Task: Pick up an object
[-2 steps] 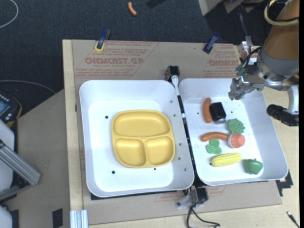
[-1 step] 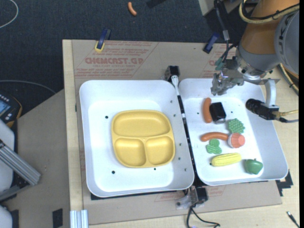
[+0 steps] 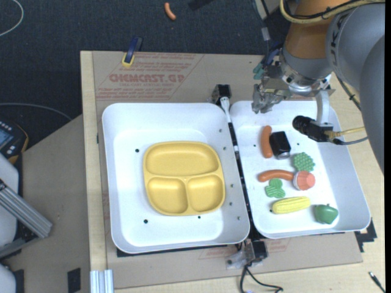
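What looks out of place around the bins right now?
One small orange piece lies on the dark floor beyond the bench, far from both bins. The other toy foods sit in the right bin; the yellow tray lies flat in the left bin.

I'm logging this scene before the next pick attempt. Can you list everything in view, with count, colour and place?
Bins: 2, white, side by side on the bench.
Tray: 1, yellow, three compartments, in the left bin.
Sausages: 2, orange-red, right bin.
Black block: 1, right bin, beside the upper sausage.
Green toys: 3, right bin.
Corn: 1, yellow, right bin, near edge.
Pink-red toy: 1, right bin.
Clamp: 1, blue and yellow, on the board behind the bins.
Orange piece: 1, on the dark floor.
Arm: 1, grey and orange, from the right.
Gripper: 1, at the right bin's far edge.
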Controlling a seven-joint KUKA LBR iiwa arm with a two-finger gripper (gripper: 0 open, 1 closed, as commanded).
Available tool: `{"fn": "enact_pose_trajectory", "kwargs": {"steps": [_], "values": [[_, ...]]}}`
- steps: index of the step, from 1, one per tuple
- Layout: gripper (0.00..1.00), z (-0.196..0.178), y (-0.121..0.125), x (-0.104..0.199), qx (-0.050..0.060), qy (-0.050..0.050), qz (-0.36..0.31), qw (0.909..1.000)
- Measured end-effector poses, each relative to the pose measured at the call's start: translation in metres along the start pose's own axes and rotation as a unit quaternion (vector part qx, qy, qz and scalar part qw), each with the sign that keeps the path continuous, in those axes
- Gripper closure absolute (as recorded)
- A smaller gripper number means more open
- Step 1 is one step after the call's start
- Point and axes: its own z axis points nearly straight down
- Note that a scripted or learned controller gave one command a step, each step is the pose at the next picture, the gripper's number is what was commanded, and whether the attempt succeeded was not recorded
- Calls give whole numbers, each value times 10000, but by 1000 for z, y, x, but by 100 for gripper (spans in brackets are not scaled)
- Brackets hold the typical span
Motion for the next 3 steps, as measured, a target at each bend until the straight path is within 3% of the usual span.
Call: {"fn": "enact_pose_trajectory", "kwargs": {"steps": [2,3], "values": [[100,-12,22,17,-2,-6,20,10000],[100,-14,10,19,31,-5,29,10000]]}}
